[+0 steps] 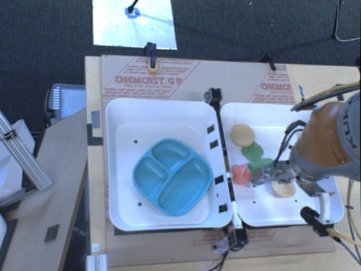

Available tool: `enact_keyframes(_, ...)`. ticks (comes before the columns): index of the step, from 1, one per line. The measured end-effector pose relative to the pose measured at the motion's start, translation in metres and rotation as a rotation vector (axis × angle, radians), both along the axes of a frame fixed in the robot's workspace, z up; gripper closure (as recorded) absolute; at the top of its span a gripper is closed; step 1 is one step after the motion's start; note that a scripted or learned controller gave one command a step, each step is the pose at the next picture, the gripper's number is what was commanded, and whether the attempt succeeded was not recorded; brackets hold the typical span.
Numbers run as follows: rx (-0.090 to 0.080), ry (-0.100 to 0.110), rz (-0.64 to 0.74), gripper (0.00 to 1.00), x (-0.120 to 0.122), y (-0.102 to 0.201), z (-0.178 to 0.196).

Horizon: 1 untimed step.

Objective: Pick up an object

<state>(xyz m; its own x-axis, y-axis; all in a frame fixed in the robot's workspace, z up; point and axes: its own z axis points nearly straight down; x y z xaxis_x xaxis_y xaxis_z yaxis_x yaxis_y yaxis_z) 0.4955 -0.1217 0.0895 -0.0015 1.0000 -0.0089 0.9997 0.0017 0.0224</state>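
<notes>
Two shallow white plastic bins sit side by side on the bench. The left bin point(121, 123) carries a light blue plastic plate with three compartments point(172, 175), lying flat and turned at an angle, a little toward the bin's near edge and well clear of its left wall.

The right bin point(265, 114) holds the small items. A round tan disc-shaped piece point(243, 134) lies near the bin's left wall, toward the far edge. Just below it sits a rounded green piece point(252, 151), and below that, close to the left wall, a pink-red lumpy piece point(241, 174). A darker green, flatter piece point(260, 164) lies between the rounded green one and the pink-red one, just beside both. A pale cream round piece point(284, 189) rests nearer the bin's near edge, toward its middle.

The grey arm with its orange band point(324, 134) reaches over the right bin's right edge. Its metal two-finger gripper point(265, 175) sits low in the bin, between the dark green piece and the cream piece, right next to the pink-red one. How far its fingers are parted cannot be told from this angle, and nothing can be seen between them
</notes>
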Motion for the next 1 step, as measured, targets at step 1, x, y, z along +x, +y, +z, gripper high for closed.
enact_keyframes(1,0.004,0.005,0.002,1.0,-0.0006,0.001,0.0095)
